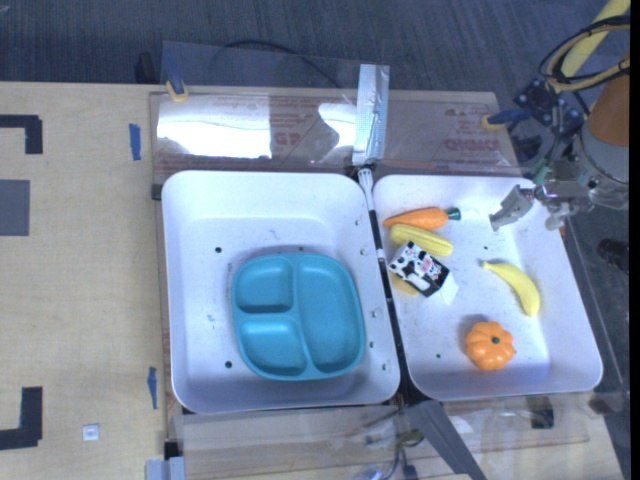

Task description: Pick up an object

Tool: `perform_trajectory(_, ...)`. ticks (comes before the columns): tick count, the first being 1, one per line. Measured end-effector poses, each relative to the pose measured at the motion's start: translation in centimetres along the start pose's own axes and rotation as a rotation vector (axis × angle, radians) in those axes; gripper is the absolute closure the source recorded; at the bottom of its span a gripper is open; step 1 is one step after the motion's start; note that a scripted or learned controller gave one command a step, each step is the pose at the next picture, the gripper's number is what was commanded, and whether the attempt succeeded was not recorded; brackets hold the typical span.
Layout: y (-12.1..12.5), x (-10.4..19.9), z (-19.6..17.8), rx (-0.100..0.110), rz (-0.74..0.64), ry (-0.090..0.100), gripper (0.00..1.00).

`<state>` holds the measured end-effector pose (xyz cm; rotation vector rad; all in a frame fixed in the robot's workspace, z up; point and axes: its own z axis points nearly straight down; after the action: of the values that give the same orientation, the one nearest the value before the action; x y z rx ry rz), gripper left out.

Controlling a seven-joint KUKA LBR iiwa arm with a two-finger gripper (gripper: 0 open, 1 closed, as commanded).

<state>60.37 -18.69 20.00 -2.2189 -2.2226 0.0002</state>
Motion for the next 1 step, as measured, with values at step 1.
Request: perform_trajectory(1,-7.26,-2.3,10.09,-0.001,0.102,0.013,0.0)
